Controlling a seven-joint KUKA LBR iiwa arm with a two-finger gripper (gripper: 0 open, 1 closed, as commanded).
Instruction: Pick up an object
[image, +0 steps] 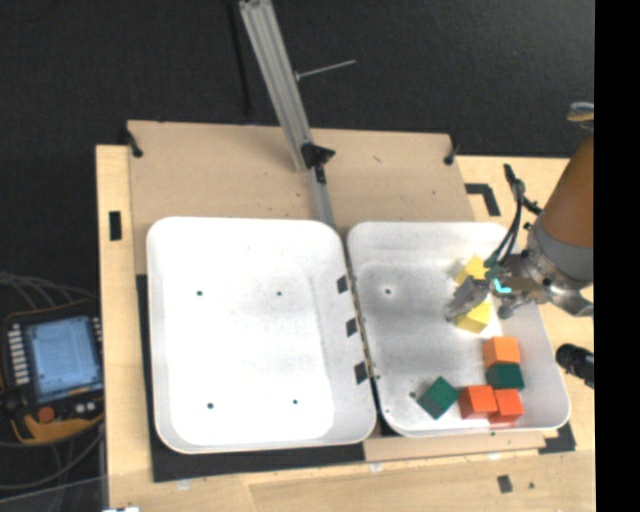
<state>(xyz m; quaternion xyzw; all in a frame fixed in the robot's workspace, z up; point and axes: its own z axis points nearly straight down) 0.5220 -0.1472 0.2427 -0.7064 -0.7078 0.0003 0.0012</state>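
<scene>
Around the gripper, yellow blocks; orange blocks nearby.

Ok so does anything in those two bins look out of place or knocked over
Nothing looks spilled or damaged. All the blocks lie in the right bin: a green block sits turned at an angle apart from the orange blocks, and the hand is down among the yellow pieces.

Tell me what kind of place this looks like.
Probably a robotics lab test bench: a robot arm reaches over two shallow white bins, coloured blocks lie in the right one, and a control pendant sits beside the bench.
</scene>
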